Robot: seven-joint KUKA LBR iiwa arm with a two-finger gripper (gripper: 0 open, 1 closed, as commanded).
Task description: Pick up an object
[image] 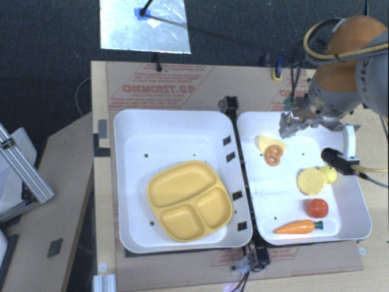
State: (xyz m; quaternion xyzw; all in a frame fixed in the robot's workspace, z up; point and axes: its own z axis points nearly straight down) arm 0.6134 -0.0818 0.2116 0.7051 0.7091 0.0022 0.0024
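Over right bin: gripper (pixel 290 126) hovers near the back rim; jaws' state cannot be told.
Right bin (pixel 349 224): pretzel (pixel 273 155), tomato (pixel 316 208), carrot (pixel 295 227).
Left bin (pixel 130 163): yellow tray (pixel 189 199).

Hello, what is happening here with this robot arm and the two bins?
The arm's gripper hovers over the far edge of the right bin, holding nothing visible. Below it lie a yellow wedge, a pretzel, a yellow disc, a tomato and a carrot. The left bin holds a yellow tray.
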